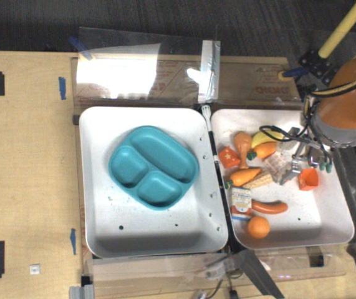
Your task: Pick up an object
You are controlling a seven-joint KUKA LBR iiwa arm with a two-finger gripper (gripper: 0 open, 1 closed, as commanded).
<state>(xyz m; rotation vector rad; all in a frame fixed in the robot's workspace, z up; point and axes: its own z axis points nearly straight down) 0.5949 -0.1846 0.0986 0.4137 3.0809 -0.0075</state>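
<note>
Gripper point(297, 161) low in right bin point(333, 220) amid toy food, jaw state impossible to tell, nothing visibly held, orange cup point(308, 178) just beside the jaws, sausage point(269, 207) and orange point(259, 227) farther off, pick apparently yet to be done.

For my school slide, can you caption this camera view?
Robot hand reaches into a toy-food bin beside a teal plate.
</note>
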